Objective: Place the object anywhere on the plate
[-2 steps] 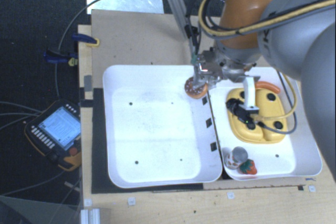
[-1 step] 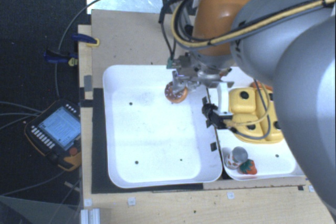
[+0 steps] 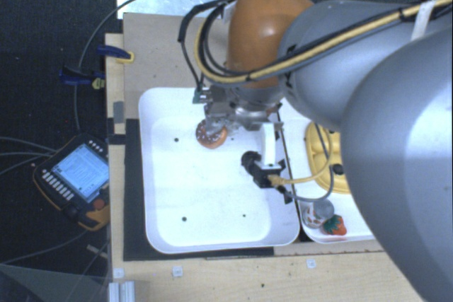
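Arm point(image 3: 340, 81) reaching from the right over the left bin point(image 3: 212, 223); jaw state cannot be told. Brown round object point(image 3: 211, 136) in bin's upper centre. Yellow plate point(image 3: 333, 159) at right. Tan tabletop point(image 3: 148, 53); no legible writing.

Two bins side by side, arm reaching in from the right

The large shallow white plastic bin point(image 3: 212, 223) lies left of the second white bin point(image 3: 333, 233); a small round brown object point(image 3: 211, 136) sits in the left bin's upper part, beneath the grey arm's wrist point(image 3: 244, 99), while a yellow round plate point(image 3: 327, 159) lies in the right bin, with a small red-and-green object point(image 3: 334, 225) in front of it.
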You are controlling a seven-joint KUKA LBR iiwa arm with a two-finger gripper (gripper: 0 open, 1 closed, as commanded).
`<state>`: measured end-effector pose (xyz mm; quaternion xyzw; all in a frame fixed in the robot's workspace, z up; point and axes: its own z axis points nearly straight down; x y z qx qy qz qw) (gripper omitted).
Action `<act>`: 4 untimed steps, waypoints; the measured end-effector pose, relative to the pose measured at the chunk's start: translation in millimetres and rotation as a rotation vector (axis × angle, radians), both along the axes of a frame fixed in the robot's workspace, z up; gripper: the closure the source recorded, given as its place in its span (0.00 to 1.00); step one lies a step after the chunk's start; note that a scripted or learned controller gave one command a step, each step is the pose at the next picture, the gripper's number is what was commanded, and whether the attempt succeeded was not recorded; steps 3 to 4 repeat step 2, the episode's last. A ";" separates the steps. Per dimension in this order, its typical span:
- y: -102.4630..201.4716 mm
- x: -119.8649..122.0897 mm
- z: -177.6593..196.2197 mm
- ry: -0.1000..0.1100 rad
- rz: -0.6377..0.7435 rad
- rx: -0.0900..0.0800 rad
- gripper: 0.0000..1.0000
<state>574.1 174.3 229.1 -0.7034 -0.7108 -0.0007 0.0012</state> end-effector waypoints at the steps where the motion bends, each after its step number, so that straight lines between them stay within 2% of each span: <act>1: 32.4 11.3 -6.3 -0.002 -0.002 -0.001 1.00; 2: 30.6 11.1 -6.1 -0.002 -0.005 -0.002 0.00; 4: 30.6 11.1 -6.1 -0.002 -0.005 -0.002 0.00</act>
